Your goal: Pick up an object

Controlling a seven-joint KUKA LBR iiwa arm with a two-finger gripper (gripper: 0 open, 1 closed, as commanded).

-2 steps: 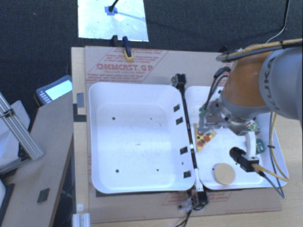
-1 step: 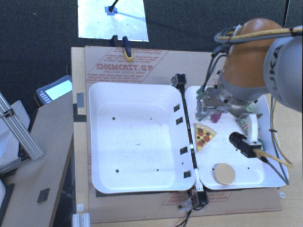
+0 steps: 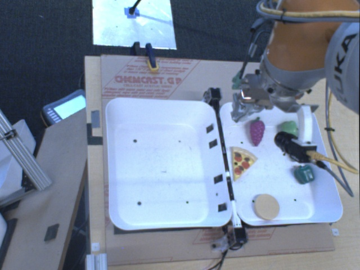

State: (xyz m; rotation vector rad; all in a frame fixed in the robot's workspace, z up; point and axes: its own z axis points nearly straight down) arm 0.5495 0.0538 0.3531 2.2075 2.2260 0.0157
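Tan disc [image 3: 266,207] in right bin [image 3: 326,207] | board [image 3: 149,79] reads "CHEMCAST" | end effector [image 3: 244,110] state: cannot tell

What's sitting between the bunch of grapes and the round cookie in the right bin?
The pizza slice lies between the grapes and the cookie, a little toward the divider side, as the camera view shows.

The floor [image 3: 45,32] was dark carpet. A shiny square sheet [image 3: 134,16] lay on it, well behind the gripper. The wooden bench [image 3: 93,94] carried a printed cardboard [image 3: 149,77]. Far left of the gripper stood a lower grey table [image 3: 50,167] with an aluminium bar [image 3: 22,153].
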